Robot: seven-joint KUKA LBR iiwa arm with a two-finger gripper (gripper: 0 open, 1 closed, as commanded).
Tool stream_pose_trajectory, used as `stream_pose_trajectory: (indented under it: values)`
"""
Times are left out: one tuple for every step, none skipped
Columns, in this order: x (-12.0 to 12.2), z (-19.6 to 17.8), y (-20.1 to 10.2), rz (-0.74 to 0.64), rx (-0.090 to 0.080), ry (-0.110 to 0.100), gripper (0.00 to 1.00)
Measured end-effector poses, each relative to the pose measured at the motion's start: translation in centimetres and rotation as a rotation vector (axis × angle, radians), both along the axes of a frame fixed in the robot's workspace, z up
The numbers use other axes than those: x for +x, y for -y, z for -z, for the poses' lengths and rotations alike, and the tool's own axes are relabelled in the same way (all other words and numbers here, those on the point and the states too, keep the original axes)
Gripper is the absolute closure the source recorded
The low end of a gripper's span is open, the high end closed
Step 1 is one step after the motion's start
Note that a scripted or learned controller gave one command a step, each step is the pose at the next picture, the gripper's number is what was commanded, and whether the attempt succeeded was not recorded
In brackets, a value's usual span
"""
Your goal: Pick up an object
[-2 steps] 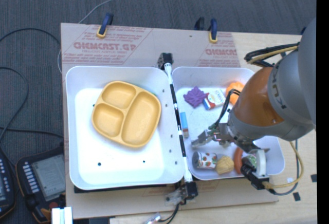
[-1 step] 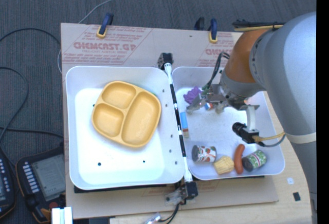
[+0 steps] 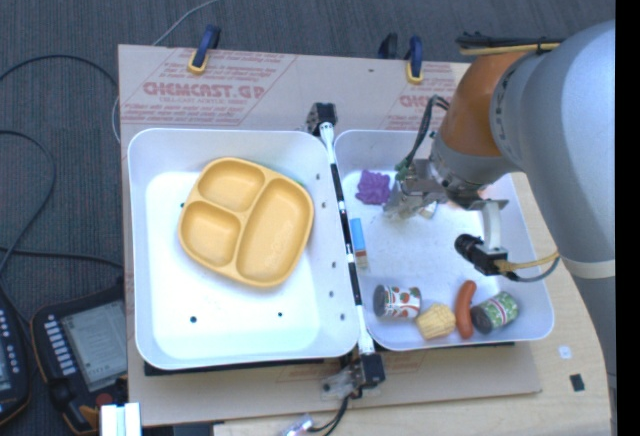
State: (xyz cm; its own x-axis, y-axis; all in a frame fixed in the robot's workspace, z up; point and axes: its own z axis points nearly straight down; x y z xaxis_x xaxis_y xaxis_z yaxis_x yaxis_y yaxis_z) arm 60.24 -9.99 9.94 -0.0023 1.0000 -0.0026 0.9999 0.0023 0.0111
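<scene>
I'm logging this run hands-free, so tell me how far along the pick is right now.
Done: the arm has reached into the right bin, with the gripper low beside the purple grapes. In hand: nothing visibly held. Left: the whole pick; the grapes, can, corn, sausage and green tin lie on the bin floor.

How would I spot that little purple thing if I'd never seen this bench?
Look in the right-hand white bin, near its far left corner. The purple thing lies there, a knobbly cluster like a grape bunch, just left of the gripper. It is that bin's sole purple item.
</scene>
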Motion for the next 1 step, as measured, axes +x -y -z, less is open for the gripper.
stream_pose_trajectory:
  values:
    - [-0.02, 0.02, 0.02, 0.0, -0.001, -0.001, 0.0]
